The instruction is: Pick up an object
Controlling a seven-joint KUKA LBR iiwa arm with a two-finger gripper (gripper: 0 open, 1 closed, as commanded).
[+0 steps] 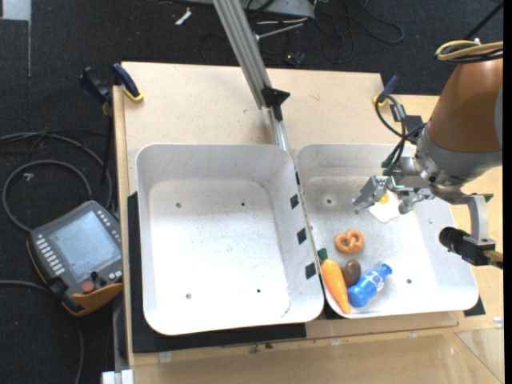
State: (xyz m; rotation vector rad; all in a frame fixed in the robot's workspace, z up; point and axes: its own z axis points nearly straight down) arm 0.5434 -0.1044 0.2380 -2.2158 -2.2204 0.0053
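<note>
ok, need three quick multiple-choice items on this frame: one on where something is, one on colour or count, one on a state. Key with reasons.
1. Where is the carrot?
A. In the left bin
B. In the right bin, by its near left corner
C. On the floor beside the pendant

2. What colour is the bottle?
A. Blue
B. Red
C. Green

3. How does the gripper stand?
A. Shut on the pretzel
B. Shut on the carrot
C. Open, with nothing between its fingers

Key:
1 B: the carrot lies along the left wall of the right bin, near the front.
2 A: the bottle's body is plainly blue, with a pale cap end.
3 C: the fingers are spread above the bin's back part, and the pretzel lies apart from them.
</note>
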